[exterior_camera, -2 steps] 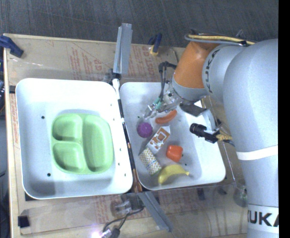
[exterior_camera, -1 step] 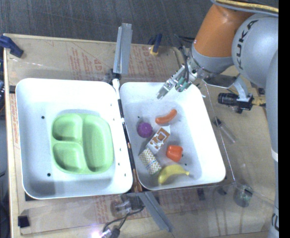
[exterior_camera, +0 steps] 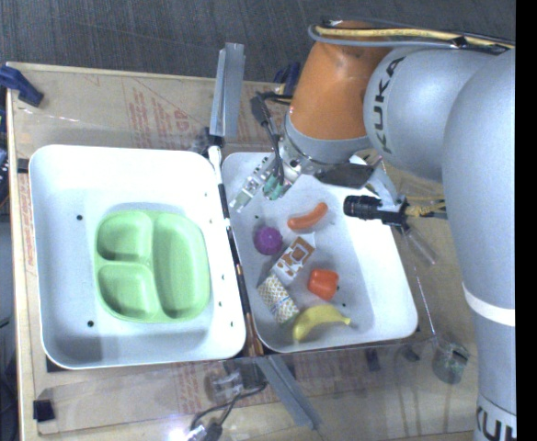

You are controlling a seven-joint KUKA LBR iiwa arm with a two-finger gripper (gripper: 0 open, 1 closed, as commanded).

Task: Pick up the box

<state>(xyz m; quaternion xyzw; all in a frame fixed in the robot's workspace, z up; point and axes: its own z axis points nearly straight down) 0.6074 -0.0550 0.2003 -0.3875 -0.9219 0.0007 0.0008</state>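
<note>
In the right bin (exterior_camera: pixel 393 315), the box (exterior_camera: pixel 293 258) lies on its side at centre, purple ball (exterior_camera: pixel 268 239) at ten o'clock and sausage (exterior_camera: pixel 307 216) at twelve, while the gripper (exterior_camera: pixel 261 186) hovers at eleven o'clock, empty, grip unclear, probably lining up.

From my seat the clearest lettering is on the arm (exterior_camera: pixel 434 108): dark capitals run down its grey casing just right of the orange band, and I read them as the maker's name, KUKA, seen at a slant. More dark letters sit at the bottom right on the same arm, cut off by the edge; I make out "KU". The bench (exterior_camera: pixel 140 108) carries faint reddish printing on its board, too pale to read. The small box (exterior_camera: pixel 293 259) has a printed face, but I cannot read it.
</note>
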